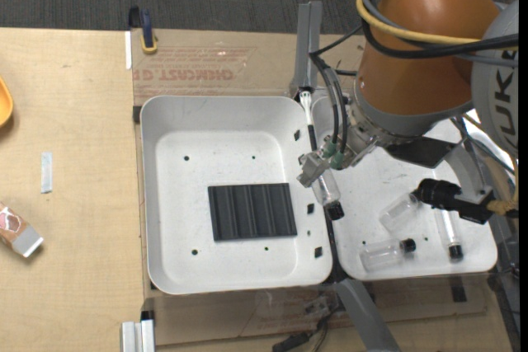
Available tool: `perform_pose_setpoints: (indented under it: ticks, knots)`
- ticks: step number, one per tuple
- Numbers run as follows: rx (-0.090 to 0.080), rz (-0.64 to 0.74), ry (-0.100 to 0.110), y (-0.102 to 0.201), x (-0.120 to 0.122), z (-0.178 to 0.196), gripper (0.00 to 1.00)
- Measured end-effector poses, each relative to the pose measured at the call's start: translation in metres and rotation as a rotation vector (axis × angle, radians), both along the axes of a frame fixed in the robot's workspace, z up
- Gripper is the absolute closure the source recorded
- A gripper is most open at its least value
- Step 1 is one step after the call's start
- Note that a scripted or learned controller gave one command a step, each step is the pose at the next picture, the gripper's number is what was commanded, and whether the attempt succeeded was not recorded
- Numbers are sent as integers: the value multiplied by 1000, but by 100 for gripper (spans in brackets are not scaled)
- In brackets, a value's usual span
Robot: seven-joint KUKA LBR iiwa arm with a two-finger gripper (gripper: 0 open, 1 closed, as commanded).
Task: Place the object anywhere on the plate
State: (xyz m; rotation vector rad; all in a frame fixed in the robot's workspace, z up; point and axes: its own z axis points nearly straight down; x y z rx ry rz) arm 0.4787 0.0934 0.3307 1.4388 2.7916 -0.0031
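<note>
Seen from above: left bin [157, 177] holding a dark ribbed plate [252, 210], flat and near its centre. Right bin [487, 255] partly covered by the arm [421, 45], grey with an orange band; large letters "UK" legible on the grey shell at the right edge, the rest cut off. Gripper [323, 171] poised over the shared wall between the two bins, beside the plate's right edge but not over it. Just below the gripper, a clear tube [327, 192] with a black cap, tilted, lying along or above that wall; possibly held, though whether clenched on it or released cannot be told at this slant. Tube apart from the plate, not on it. Three more clear vials [400, 212] loose in the right bin, well apart from the plate. Behind the bins, cardboard [198, 66] with faint red printing, upside down and too pale to read with confidence. Blue and yellow clamp [147, 33] at the cardboard's left corner.
</note>
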Motion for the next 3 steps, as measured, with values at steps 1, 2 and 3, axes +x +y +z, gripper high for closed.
perform_pose_setpoints:
  ticks: [1, 2, 3]
  knots:
    - [1, 199, 3, -10, -1, -83, 100]
    - [1, 232, 4, 25, -1, -127, 100]
    - [1, 232, 3, 25, -1, -127, 0]
